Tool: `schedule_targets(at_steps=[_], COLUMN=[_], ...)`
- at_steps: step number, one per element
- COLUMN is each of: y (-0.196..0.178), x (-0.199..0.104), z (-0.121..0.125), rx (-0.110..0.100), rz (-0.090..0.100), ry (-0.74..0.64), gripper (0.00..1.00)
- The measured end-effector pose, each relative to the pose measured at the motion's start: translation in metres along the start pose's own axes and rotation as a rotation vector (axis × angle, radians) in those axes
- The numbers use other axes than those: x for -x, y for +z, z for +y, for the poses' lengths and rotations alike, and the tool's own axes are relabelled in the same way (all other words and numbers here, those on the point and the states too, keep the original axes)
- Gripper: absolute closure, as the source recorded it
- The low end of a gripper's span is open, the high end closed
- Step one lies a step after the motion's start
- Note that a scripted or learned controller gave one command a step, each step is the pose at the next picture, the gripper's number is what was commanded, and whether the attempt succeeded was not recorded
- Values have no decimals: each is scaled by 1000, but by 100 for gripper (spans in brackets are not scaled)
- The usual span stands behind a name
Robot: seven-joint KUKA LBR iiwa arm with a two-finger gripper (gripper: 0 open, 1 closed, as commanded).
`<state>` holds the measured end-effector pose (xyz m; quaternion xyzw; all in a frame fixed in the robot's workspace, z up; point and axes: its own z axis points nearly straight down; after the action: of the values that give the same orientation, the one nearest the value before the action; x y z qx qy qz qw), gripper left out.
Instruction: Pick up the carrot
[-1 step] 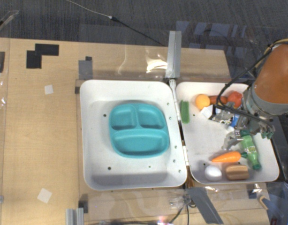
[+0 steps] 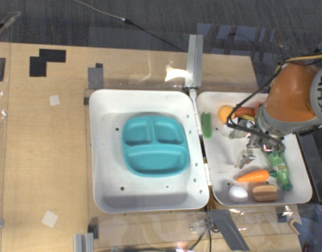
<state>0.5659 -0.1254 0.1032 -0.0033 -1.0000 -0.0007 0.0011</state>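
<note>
the claw [image 2: 247, 159] hangs over the middle of the right bin, just above and a little left of the carrot; its two thin metal fingers [image 2: 251, 152] point down with a narrow gap between them and nothing in that gap, so it looks slightly open and is gripping nothing.

from the left, the wooden bench [image 2: 40, 156] carries the left bin [image 2: 100, 193], a shallow white tray. in its middle lies a teal divided plate [image 2: 154, 143] with three compartments, two small ones at the far side and one wide one nearer the camera.

the right bin [image 2: 218, 190] sits just beside it, the two rims touching. along its left wall lies a slim green pod-like vegetable [image 2: 206, 125]. near the far wall sits a yellow-orange fruit [image 2: 226, 113], partly hidden by the arm [image 2: 292, 96] and its black cables. the carrot [image 2: 253, 176] lies on its side in the near half of the bin, pointing left. below it are a white egg [image 2: 238, 193] and a brown bread piece [image 2: 265, 193], side by side. a green bottle [image 2: 280, 168] lies at the carrot's right end.
</note>
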Motion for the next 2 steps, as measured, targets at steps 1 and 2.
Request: schedule_targets(at_steps=[1,2], y=[-9,-13], x=[91,-2], z=[11,-43], rx=[1,-4], rz=[-6,-11], ry=[198,23], gripper=[0,0])
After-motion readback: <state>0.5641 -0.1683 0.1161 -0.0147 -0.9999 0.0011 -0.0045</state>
